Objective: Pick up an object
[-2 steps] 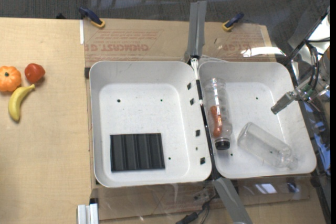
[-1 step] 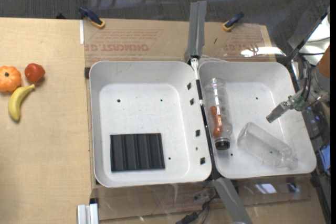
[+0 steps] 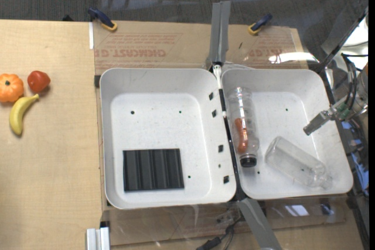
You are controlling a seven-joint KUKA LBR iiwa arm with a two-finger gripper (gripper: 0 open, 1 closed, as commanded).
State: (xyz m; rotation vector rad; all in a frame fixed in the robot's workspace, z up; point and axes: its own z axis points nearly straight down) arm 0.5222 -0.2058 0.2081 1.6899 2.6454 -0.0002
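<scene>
A: What is hard to make out here?

B: The gripper [image 3: 319,121] at the right edge. A grey piece pokes over the right bin's [image 3: 281,76] rim, the rest is cut off by the frame, and I cannot tell how it is set. Nothing shows in its grasp.

A: And in that right bin?

B: Two clear things. A clear bottle [image 3: 243,126] lies along the bin's left wall, black cap toward the near side, with something orange inside. A clear plastic cup [image 3: 295,162] lies on its side in the near right corner, so see-through that its edges fade into the white floor. The gripper is above and to the right of the cup, apart from it.

A: The left bin?

B: The left bin [image 3: 158,76] holds one dark ribbed tray [image 3: 153,169], flat on the floor near the front left corner.

A: Anything outside the bins?

B: On the table [image 3: 53,184] at far left, an orange [image 3: 10,88] partly cut off by the frame, a red apple [image 3: 38,81] touching it, and a banana [image 3: 21,113] just below both. Brown cardboard [image 3: 152,47] lies behind the bins, held by two clamps [image 3: 103,19].
</scene>
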